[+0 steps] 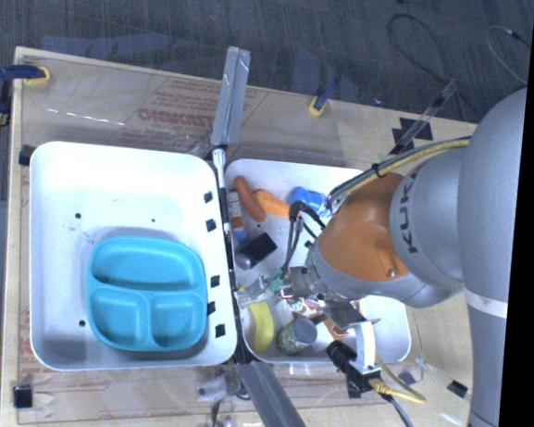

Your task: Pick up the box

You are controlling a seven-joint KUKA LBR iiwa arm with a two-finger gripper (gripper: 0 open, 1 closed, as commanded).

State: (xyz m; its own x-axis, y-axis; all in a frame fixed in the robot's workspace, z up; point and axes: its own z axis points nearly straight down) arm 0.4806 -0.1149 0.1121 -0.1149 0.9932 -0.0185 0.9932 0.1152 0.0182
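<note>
Leftward, a blue tray (145, 293) fills the white bin (56, 180).

A pale wooden bench (119, 102) fills most of the view, its top covered by a clear sheet with faint red print showing through near the far edge. Around it lies dark grey carpet (127, 10), with thin cables (422, 31) looping over it at the upper right. A blue clamp (21, 73) with a yellow tip grips the bench's far left corner, another small clamp (321, 101) sits on the far edge, and the light is even and soft, without hard shadows.
</note>
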